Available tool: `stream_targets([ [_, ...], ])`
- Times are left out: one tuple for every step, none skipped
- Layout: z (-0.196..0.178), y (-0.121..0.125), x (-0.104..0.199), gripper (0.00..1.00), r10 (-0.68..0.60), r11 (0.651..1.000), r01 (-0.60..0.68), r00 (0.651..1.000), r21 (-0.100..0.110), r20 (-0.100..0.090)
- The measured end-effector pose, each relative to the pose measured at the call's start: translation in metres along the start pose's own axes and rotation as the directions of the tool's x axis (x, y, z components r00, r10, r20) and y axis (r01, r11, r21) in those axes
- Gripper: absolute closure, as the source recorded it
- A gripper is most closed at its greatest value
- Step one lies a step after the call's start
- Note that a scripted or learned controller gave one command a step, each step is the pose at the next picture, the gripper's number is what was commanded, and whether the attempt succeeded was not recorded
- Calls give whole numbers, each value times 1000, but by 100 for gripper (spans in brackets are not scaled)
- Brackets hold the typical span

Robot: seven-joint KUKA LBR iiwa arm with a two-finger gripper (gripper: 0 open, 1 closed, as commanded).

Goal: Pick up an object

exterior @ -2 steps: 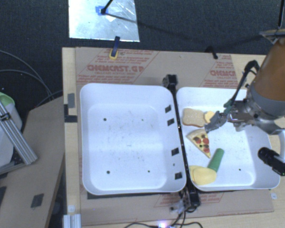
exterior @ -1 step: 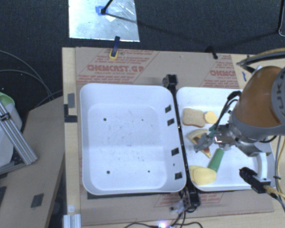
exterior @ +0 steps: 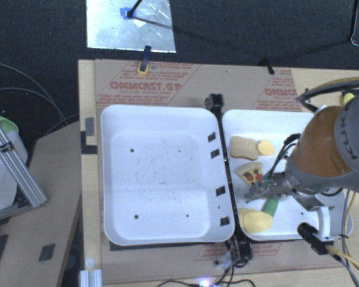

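**Arm low over the right bin, gripper among the toy food**

You are looking down on two shallow white bins set side by side on a sheet of brown printed cardboard (exterior: 167,79). The left bin (exterior: 116,130) has bare white walls and a speckled floor. The right bin (exterior: 275,117) holds the things to pick from.

Near its far left corner lies a tan slice of bread (exterior: 244,147), and touching its right end is a small yellow round piece (exterior: 265,147). Just below them sits a pizza wedge (exterior: 250,173) with red spots on its top. By the near wall rests a pale yellow lemon-like lump (exterior: 255,220), and just above it is a green piece (exterior: 270,205), tilted (its upper end runs up under the gripper).

The arm (exterior: 329,151) reaches in from the right, its orange band bulking over the right half of that bin. The gripper (exterior: 258,191) hangs between the pizza wedge and the green piece, close to both. You cannot tell from this angle how it is set or whether it grasps anything, since the tip is small and dark against the clutter.
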State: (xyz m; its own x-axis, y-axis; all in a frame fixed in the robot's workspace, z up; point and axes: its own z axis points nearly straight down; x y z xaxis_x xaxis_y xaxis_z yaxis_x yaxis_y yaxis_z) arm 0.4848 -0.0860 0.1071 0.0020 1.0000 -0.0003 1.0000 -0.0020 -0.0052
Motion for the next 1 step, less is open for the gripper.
stream_targets([
  [23, 52, -11, 0, -7, 1000, 7, 1000, -10, 1],
])
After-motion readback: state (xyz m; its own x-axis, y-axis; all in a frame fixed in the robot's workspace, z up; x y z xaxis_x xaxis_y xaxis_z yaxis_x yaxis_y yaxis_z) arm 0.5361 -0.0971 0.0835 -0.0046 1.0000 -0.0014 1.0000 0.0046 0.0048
